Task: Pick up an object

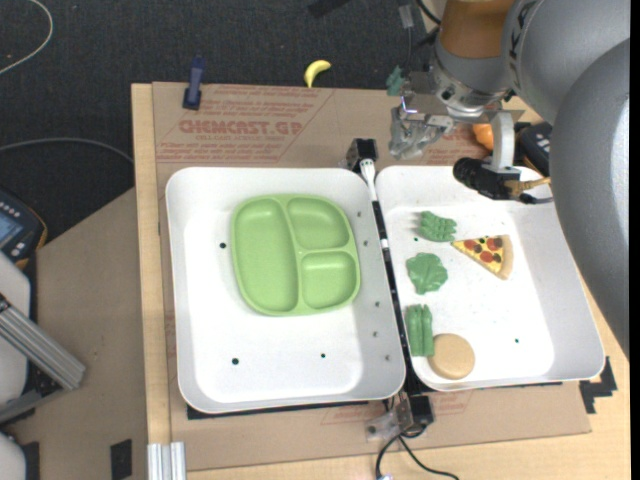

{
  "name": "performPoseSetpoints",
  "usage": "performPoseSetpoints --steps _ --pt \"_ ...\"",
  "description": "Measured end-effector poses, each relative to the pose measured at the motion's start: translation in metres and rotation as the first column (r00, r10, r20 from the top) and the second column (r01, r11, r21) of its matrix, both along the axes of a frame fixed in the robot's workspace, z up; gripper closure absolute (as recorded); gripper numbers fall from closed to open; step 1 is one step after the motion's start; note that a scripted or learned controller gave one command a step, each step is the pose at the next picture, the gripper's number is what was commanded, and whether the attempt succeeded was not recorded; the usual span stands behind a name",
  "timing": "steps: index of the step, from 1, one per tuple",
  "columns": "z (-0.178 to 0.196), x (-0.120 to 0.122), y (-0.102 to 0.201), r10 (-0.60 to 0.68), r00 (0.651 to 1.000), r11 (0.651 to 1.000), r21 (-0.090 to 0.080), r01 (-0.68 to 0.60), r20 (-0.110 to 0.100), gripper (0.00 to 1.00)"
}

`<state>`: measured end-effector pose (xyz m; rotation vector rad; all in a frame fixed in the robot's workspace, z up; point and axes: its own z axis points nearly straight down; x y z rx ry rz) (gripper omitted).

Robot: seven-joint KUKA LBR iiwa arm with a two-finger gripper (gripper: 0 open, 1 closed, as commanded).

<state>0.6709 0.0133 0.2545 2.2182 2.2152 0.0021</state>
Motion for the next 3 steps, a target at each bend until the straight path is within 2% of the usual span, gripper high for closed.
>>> performPoseSetpoints --steps 1,2,3 --pt "0.024 -0.007 0.057 0.007 1.0 1.0 0.005 -0.007 0.0 1.0" --pt "0.016 -0.041 0.128 0.009 1.0 1.0 0.006 -0.009 -0.01 1.0" --pt "-0.027 -0.086 0.174 0.007 1.0 1.0 0.005 -0.007 -0.014 1.0"
